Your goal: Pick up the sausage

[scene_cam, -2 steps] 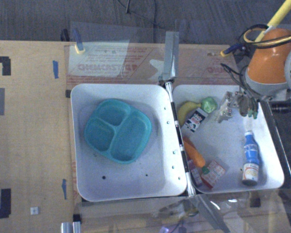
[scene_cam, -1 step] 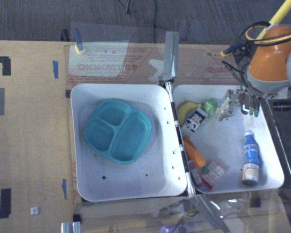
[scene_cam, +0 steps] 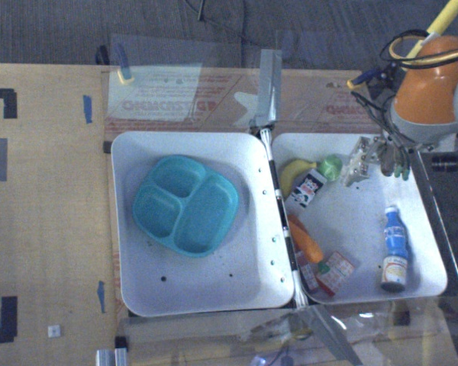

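The sausage (scene_cam: pixel 306 242) appears as an orange-red elongated piece lying along the left wall of the right bin (scene_cam: pixel 427 280), pointing toward the front. My gripper (scene_cam: pixel 363 163) hangs over the back of the same bin, under the orange-banded wrist (scene_cam: pixel 426 82). It is well behind and to the right of the sausage, and nothing shows in its grasp.
A blue bottle (scene_cam: pixel 395 248) lies at the right bin's front right. A red packet (scene_cam: pixel 333 271) touches the sausage's front end. A yellow item (scene_cam: pixel 292 175), a black-and-white box (scene_cam: pixel 309 188) and a green piece (scene_cam: pixel 333 166) crowd the back left. The left bin (scene_cam: pixel 137 288) holds a teal divided plate (scene_cam: pixel 185 204).
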`<state>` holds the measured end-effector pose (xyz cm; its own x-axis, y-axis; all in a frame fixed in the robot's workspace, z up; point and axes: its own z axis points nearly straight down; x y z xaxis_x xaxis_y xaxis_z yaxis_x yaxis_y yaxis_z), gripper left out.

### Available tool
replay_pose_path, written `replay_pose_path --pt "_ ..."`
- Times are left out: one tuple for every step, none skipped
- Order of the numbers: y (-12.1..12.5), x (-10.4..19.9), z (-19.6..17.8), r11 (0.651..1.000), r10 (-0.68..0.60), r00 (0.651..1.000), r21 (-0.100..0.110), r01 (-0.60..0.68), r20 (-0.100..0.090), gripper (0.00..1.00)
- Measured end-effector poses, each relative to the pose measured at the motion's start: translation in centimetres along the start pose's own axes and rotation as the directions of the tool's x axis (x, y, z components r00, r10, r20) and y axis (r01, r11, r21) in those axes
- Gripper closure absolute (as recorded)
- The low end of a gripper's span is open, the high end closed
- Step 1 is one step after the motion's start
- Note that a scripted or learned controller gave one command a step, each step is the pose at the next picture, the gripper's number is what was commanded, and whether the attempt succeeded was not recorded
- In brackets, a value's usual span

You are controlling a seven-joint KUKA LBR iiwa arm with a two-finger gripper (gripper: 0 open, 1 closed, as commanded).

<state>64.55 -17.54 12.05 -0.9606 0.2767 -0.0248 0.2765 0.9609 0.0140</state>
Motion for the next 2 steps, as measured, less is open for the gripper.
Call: replay_pose_path --pt "0.0 -0.2 -0.8 1.000 0.002 1.000 -0.003 -0.002 0.005 1.00" --pt "-0.4 -0.4 3.3 0.901 -0.433 0.901 0.002 0.433 -0.020 1.00"
